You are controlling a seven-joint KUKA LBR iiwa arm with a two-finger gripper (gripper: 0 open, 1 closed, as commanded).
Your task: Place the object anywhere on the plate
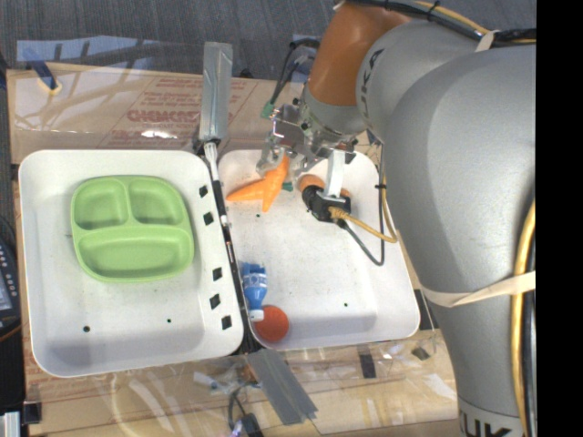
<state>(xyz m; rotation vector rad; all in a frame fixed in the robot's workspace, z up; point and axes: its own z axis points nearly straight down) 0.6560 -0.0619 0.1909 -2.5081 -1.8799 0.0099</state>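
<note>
Green three-section plate (133,227) sits in left bin (55,335). Right bin (364,317): blue bottle (254,286) and red ball (271,323) at front-left corner. Orange carrot (258,188) near back wall, gripper (278,164) pinching its upper end. Cardboard (137,107) print behind unreadable.

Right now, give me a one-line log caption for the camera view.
Gripper at an orange carrot toy in the right bin; green plate waits in the left bin.

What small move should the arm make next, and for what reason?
Probably lift slightly: the gripper is right at the orange carrot-shaped object in the right bin, while the green divided plate lies in the left bin. Whether it grips is unclear.
</note>
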